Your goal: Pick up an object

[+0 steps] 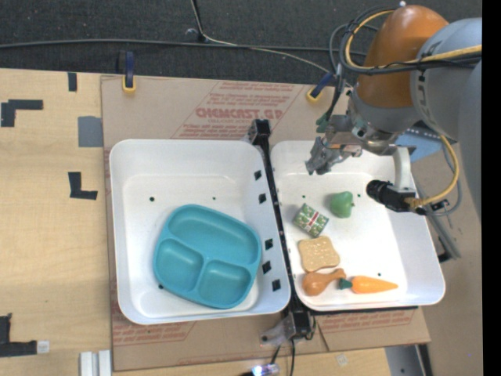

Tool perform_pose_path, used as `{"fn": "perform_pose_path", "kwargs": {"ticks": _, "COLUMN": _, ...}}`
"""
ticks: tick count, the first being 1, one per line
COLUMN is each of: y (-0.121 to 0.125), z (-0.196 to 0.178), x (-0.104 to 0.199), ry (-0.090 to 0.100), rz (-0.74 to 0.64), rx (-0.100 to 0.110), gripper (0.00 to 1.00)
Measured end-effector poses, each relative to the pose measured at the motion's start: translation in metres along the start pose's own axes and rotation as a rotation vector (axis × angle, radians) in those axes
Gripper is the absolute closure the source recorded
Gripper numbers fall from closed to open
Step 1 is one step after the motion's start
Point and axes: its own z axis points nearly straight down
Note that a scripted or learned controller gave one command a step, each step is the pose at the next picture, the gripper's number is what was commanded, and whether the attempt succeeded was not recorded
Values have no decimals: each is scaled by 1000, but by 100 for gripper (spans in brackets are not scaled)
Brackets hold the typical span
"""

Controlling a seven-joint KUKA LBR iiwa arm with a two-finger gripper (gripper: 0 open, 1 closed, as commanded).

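We see the gripper (322,161) above the right bin (415,269), over pepper (341,204), box (311,220), toast (318,253), drumstick (318,281), carrot (369,285), teal tray (206,255) in the left bin (133,171).

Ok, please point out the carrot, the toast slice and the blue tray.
carrot (371,285), camera view, middle of its orange body
toast slice (318,253), camera view, centre of its face
blue tray (206,254), camera view, central divider

tray (207,257) showing teal | bins (125,210) white | carrot (373,285) orange | pepper (341,204) green | box (311,220) green-patterned | toast (318,254) tan

Probably a robotics lab: taped bench (47,210), cables (196,30), white bins (125,163).
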Motion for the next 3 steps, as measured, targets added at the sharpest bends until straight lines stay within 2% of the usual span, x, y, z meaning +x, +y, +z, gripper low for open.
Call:
{"fn": "perform_pose_path", "kwargs": {"ticks": 2, "y": -36, "z": 20, "x": 95, "ry": -1, "rz": 1, "rx": 1, "gripper": 100}}
{"fn": "perform_pose_path", "kwargs": {"ticks": 3, "y": -56, "z": 23, "x": 154, "ry": 0, "rz": -2, "rx": 1, "gripper": 100}}
